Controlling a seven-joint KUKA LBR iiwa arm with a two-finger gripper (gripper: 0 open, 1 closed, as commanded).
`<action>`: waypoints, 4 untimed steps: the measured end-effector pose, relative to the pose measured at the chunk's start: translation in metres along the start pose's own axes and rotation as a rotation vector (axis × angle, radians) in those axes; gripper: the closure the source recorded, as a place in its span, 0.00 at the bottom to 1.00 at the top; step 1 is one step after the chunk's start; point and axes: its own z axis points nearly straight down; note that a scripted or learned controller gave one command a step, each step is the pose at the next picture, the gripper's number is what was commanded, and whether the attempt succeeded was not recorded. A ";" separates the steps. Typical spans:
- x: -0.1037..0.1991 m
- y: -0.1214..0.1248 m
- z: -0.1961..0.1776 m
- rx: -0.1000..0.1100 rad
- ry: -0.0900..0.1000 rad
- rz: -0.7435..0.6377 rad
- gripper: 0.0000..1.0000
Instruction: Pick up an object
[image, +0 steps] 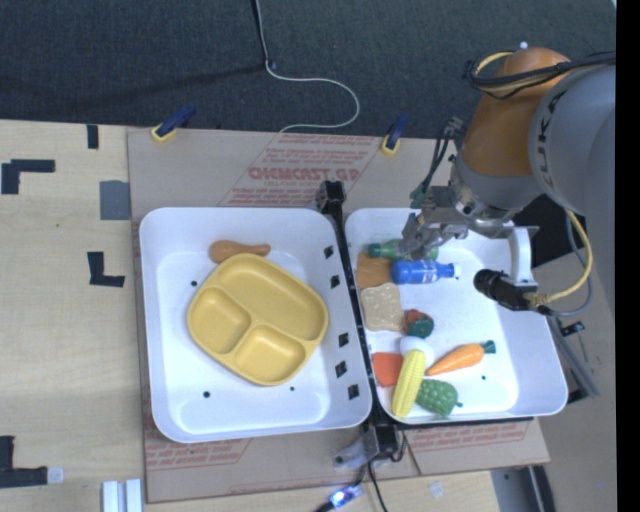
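The right bin (533, 372) holds several toy foods. A blue bottle (422, 271) lies on its side near the bin's far left, with a green item (383, 249) and a brown piece (372, 271) beside it. Nearer the front are a bread slice (382, 306), a red and green piece (418, 324), a carrot (460, 358), a corn cob (408, 381), broccoli (437, 397) and an orange-red piece (386, 367). My gripper (424, 237) hangs just behind the blue bottle, over the bin's far part, and nothing shows in its grasp.
The left bin (160, 330) carries a yellow divided plate (257, 317) and a tan drumstick (238, 250) behind it. A black divider (340, 290) separates the bins. The arm's body and cables (520, 290) stand over the right bin's far right side.
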 end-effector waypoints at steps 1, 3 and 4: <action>0.048 0.002 0.006 0.002 -0.001 0.000 1.00; 0.126 0.033 0.004 -0.001 -0.001 0.002 1.00; 0.138 0.026 0.000 0.001 -0.003 0.004 1.00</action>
